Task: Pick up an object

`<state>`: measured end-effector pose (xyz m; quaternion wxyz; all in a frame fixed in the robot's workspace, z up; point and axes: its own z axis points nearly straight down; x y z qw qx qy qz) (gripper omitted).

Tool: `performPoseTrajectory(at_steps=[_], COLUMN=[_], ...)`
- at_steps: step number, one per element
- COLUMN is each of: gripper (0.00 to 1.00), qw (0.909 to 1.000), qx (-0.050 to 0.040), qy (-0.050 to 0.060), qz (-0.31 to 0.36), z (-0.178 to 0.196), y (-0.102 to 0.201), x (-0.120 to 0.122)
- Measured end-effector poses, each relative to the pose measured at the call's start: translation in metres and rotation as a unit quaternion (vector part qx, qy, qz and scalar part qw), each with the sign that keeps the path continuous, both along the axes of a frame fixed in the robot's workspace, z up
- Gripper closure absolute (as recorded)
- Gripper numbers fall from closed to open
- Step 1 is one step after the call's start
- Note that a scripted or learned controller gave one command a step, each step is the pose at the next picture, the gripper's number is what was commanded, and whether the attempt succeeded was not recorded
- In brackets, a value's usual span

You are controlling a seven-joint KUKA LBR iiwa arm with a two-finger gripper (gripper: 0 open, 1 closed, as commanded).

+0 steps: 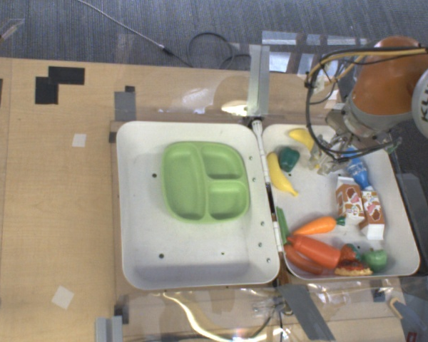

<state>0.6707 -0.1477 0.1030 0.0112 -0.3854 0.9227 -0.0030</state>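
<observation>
The right bin [406, 244] holds several toy foods. A yellow banana [279, 175] lies along its left wall, with a dark green piece [289, 159] and a second yellow piece [299, 137] just behind it. My gripper [325, 157] hangs from the orange-banded wrist over the bin's back part, right of the green piece and left of a blue bottle [357, 169]. Two small cartons [349, 201] [373, 214] lie below the bottle. An orange carrot [316, 226] and a red pepper [317, 251] sit near the front.
A green divided plate [205, 182] rests in the left bin [139, 234]. A small green toy [376, 260] and a pizza-like slice [353, 268] occupy the right bin's front corner. Black cables loop around the wrist above the bin's back edge.
</observation>
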Motion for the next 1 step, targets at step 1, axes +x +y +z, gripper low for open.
performPoseTrajectory(at_steps=[1], gripper=[1.0], qw=[0.9887], qx=[-0.0039], qy=[0.005], qz=[0.15], z=[0.016], y=[-0.0474], x=[0.0011])
